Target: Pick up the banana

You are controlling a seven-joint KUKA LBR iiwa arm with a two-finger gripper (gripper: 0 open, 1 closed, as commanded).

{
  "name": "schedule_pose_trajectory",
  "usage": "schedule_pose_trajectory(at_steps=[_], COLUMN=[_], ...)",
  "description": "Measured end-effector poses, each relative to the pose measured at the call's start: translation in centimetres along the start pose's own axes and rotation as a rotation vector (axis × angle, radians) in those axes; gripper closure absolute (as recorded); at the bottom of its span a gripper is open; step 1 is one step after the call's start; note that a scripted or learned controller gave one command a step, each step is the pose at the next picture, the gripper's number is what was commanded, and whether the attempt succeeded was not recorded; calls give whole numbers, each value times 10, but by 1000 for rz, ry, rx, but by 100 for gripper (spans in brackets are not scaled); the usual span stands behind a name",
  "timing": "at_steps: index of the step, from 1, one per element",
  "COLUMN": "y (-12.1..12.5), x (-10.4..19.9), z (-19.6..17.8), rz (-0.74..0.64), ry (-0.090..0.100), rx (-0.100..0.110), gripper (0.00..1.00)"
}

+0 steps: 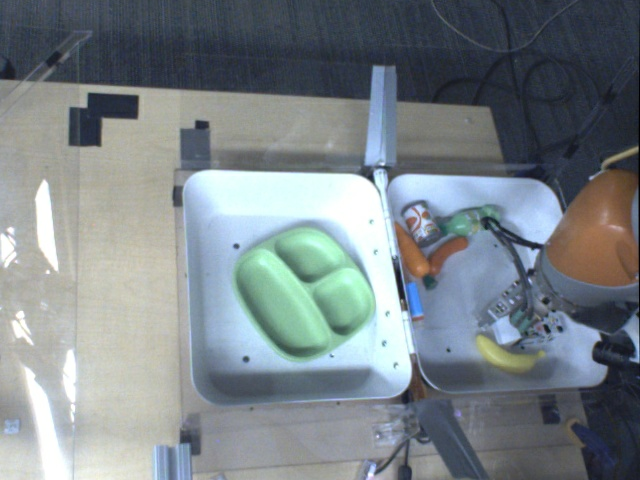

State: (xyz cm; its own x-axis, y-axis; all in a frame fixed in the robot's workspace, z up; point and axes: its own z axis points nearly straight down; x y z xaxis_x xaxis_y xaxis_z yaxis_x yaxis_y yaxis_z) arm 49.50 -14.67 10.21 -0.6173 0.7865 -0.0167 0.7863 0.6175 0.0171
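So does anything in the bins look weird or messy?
Nothing looks spilled or broken. The green plate sits at a slant in the left bin. In the right bin, toy food huddles by the divider, and the banana lies alone near the front, beside the gripper.

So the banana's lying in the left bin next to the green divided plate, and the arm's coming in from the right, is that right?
Not quite. The camera view shows the banana in the right bin, near its front edge, just below the gripper. The green divided plate sits in the left bin. The arm does reach in from the right.
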Motion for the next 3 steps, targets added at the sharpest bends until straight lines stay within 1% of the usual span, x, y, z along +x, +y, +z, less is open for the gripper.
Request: schedule_pose_trajectory(at_steps=[1, 2, 3], y=[0, 30, 28], x=[0, 46, 39], z=[0, 11, -107], rz=[0, -164, -124], ry=[0, 8, 8], rx=[0, 7, 8], gripper=[0, 0, 0])
